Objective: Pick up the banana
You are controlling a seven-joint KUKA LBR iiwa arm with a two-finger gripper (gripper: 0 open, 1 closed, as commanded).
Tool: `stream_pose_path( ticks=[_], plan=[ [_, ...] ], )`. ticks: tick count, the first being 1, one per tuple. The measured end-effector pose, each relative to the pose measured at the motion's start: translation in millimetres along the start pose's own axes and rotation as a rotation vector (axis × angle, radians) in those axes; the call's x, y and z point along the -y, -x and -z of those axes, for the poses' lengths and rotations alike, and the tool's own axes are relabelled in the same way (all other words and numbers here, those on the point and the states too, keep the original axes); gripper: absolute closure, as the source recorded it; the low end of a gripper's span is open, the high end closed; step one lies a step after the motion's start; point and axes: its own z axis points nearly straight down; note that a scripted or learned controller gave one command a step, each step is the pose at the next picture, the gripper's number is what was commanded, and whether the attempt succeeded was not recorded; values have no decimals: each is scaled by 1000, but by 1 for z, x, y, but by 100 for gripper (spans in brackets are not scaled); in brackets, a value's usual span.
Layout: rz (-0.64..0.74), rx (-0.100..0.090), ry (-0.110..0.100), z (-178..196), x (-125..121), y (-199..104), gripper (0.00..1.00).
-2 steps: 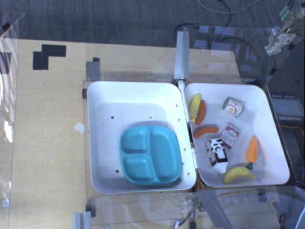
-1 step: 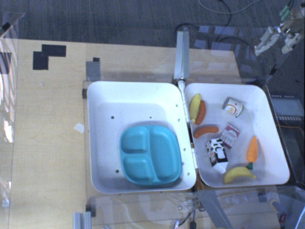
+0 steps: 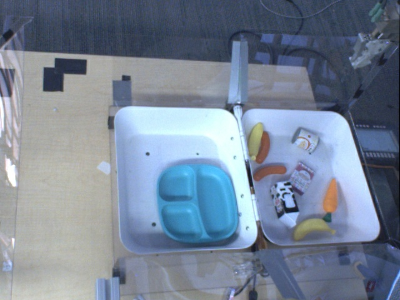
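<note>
Yellow curved banana (image 3: 314, 229) lies at the near edge of my right white bin (image 3: 356, 149), just beside an orange carrot (image 3: 330, 196). I cannot tell the gripper's state. A blue compartment tray (image 3: 198, 203) sits in the left bin (image 3: 134, 167).

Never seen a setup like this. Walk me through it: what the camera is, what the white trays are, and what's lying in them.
This is one fixed camera above a workbench, looking down at a slant. A robot arm with a two-finger pincer works here, reaching in from the picture's right.

Two shallow white bins sit side by side. The left bin holds a blue divided tray. The right bin holds small toy-like foods: a banana near the front edge, an orange carrot just behind it, two sausages and a yellow piece near the dividing wall, plus three small cartons.

The job is to pick up the banana. It lies loose in the bin, and nothing is gripping it.
</note>
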Motion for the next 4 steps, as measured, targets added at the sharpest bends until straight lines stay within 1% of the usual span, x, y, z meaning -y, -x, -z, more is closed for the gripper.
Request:
stream_pose_path(
  ticks=[1,2,3,4],
  plan=[
    [1,0,0,0,0,0,0],
    [8,2,3,11,-1,-2,100],
    [9,2,3,11,-2,-2,0],
    [15,5,7,22,-3,-3,100]
  ],
)
